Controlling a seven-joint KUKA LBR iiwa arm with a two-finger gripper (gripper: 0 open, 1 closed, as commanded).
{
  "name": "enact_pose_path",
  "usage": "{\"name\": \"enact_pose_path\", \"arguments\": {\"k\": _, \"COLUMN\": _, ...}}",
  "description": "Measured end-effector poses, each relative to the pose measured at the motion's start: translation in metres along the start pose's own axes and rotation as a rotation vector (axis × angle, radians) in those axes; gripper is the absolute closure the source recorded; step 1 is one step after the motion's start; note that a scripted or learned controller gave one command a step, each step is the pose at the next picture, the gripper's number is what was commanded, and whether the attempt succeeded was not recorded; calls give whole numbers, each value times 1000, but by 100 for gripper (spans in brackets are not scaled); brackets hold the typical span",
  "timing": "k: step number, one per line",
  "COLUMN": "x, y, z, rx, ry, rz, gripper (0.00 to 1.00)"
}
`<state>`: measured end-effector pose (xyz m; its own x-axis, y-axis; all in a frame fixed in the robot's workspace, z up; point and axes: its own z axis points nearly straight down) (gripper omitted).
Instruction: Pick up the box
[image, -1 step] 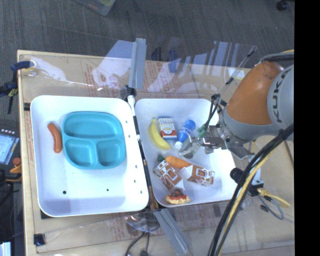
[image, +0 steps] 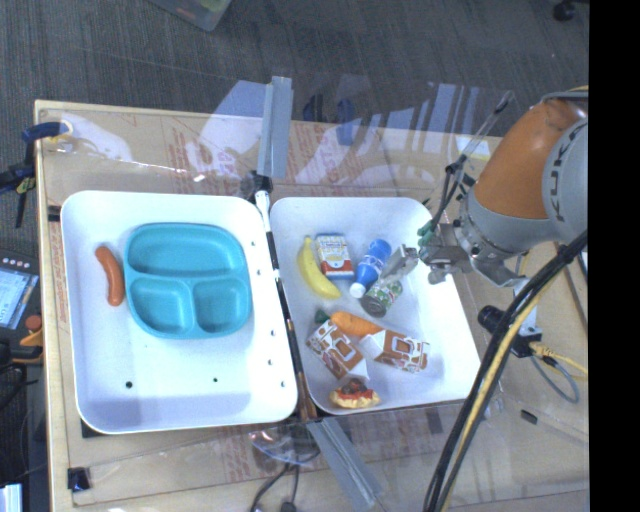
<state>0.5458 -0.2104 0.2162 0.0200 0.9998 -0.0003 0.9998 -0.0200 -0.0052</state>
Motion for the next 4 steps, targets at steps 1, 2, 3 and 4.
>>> {"name": "enact_pose_path", "arguments": {"k": 1, "x": 21, "y": 55, "z": 126, "rx": 0, "ry": 1, "rz": 3, "gripper": 0}}
{"name": "enact_pose_path", "arguments": {"k": 2, "x": 49, "y": 92, "z": 125, "rx": -2, "ry": 2, "rz": -7, "gripper": 0}}
{"name": "enact_pose_path", "arguments": {"k": 3, "x": 44, "y": 110, "z": 125, "rx": 2, "ry": 3, "rz": -22, "gripper": 0}}
{"name": "enact_pose_path", "arguments": {"k": 4, "x": 91, "y": 109, "z": 124, "rx": -2, "ry": -1, "rz": -25, "gripper": 0}}
